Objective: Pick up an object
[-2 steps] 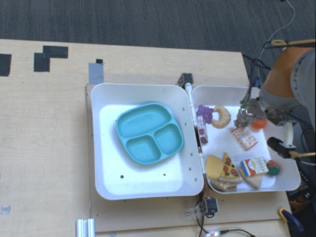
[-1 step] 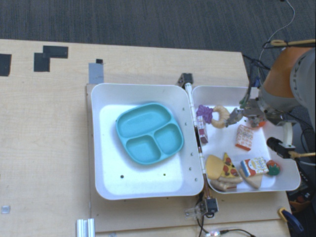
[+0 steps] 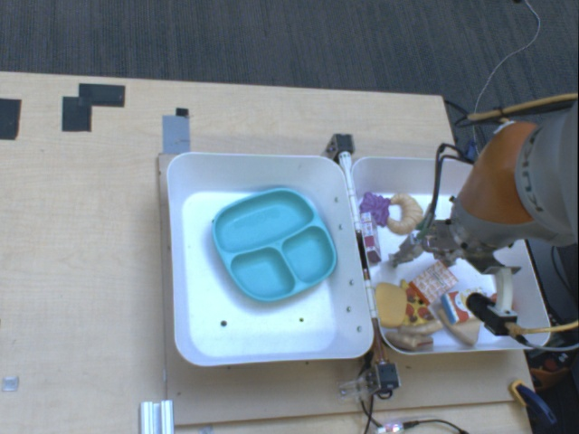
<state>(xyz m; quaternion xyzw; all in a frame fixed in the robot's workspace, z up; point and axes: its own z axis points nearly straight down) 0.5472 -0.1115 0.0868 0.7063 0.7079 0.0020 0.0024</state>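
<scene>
Reaching in from the right, the arm [image 3: 516, 183] hangs over the right bin [image 3: 541, 307], its gripper [image 3: 432, 245] low among the toys; how far it is open cannot be told, nor whether it grips anything. Just below it lies a red-and-white packet [image 3: 436, 281]. A tan pretzel [image 3: 404, 211] and purple grapes [image 3: 374, 208] sit at the far side, a pizza slice [image 3: 417, 310] near. The left bin [image 3: 194, 333] holds a teal divided plate [image 3: 273, 242].
</scene>
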